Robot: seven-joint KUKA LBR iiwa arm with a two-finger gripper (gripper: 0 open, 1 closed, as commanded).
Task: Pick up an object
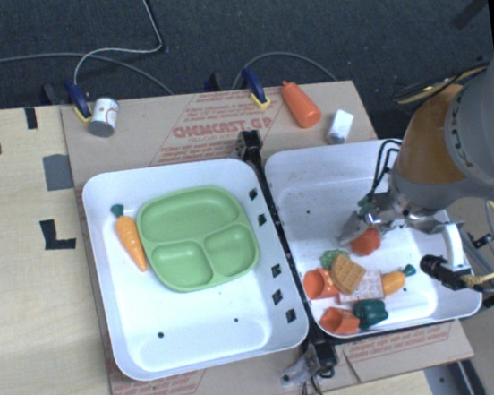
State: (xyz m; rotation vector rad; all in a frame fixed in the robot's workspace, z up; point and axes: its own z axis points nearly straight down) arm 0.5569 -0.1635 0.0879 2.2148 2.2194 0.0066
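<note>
My gripper (365, 225) is low over the middle of the right bin (317, 183), reaching in from the right. A small red round piece (367, 241) sits right at its tip, touching or nearly touching it; whether it is gripped is not visible. Just below lies a pile of toy food: an orange piece (312, 283), a tan waffle-like piece (348, 272), a small carrot (394, 283), a dark green piece (370, 312) and an orange-red piece (338, 320).
The left bin (194, 343) holds a green divided plate (200, 236) and a carrot (129, 239) beside it. Behind the bins lie an orange bottle (301, 104), a white cube (340, 124) and a small can (104, 116).
</note>
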